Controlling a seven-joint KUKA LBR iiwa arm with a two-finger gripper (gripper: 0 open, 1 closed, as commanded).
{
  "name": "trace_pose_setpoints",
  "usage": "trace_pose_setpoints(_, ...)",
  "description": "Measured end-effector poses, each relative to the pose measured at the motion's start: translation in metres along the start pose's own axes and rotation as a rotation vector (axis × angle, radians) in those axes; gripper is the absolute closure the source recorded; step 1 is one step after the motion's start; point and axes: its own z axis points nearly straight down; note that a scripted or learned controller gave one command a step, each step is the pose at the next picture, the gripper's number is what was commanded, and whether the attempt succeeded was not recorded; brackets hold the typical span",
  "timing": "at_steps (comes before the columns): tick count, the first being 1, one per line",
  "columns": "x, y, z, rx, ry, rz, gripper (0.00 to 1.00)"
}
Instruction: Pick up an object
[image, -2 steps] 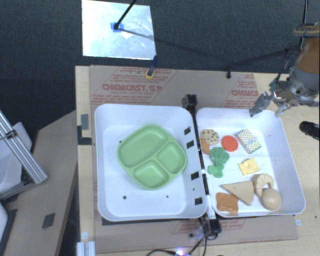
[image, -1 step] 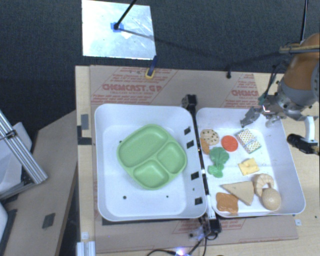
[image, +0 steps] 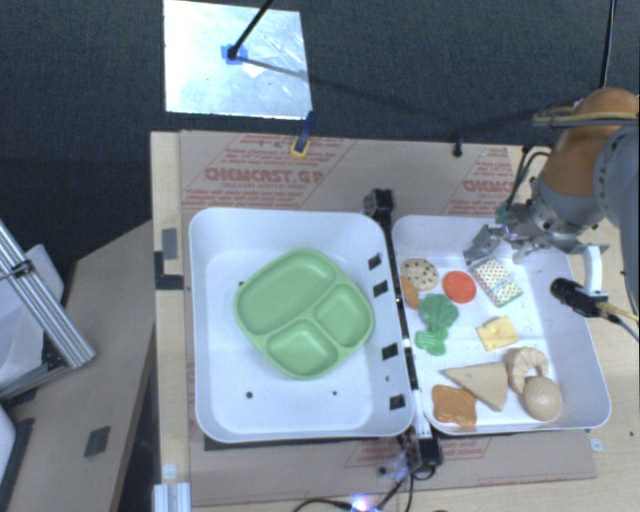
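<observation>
The pincer (image: 490, 243) hangs low over the far part of the right bin (image: 600, 400), I cannot tell its state, and the patterned block (image: 497, 281) lies just below it, probably the target because it is the nearest food item.

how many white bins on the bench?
2. Left shallow white bin holds a green three-compartment plate; right shallow white bin holds toy food items, with the gripper over its far end.

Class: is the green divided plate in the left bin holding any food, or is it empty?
Empty. All three compartments of the green plate show bare green; the food lies in the right bin.
</observation>
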Motion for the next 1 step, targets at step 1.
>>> trace_pose_setpoints(1,0.0010,0.0008,0.0296,-0.002,-0.001,-0.001,0.00)
